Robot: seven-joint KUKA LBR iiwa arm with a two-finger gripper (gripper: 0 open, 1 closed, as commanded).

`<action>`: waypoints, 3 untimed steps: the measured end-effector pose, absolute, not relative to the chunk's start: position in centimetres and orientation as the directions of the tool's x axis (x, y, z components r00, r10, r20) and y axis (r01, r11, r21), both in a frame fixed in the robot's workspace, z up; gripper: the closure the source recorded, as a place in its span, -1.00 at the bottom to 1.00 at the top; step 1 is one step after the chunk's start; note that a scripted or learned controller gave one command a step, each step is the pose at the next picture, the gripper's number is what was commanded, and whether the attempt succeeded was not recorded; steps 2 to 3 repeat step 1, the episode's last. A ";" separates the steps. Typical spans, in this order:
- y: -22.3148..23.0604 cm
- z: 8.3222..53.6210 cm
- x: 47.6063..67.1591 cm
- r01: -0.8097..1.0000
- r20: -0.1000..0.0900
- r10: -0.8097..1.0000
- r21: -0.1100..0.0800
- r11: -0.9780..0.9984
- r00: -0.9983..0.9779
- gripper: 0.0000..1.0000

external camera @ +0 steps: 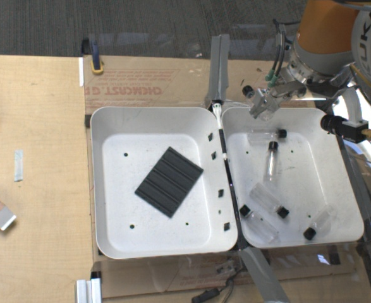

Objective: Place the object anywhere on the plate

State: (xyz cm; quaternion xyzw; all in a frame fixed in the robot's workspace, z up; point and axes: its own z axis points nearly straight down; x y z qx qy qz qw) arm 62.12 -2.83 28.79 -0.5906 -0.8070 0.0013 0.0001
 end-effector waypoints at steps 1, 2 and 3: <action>-2.9 29.6 62.2 0.953 -0.002 0.953 -0.004 0.302 -0.302 1.00; -2.9 29.6 62.2 0.953 -0.002 0.953 -0.004 0.302 -0.302 1.00; -2.9 29.6 62.2 0.953 -0.002 0.953 -0.004 0.302 -0.302 1.00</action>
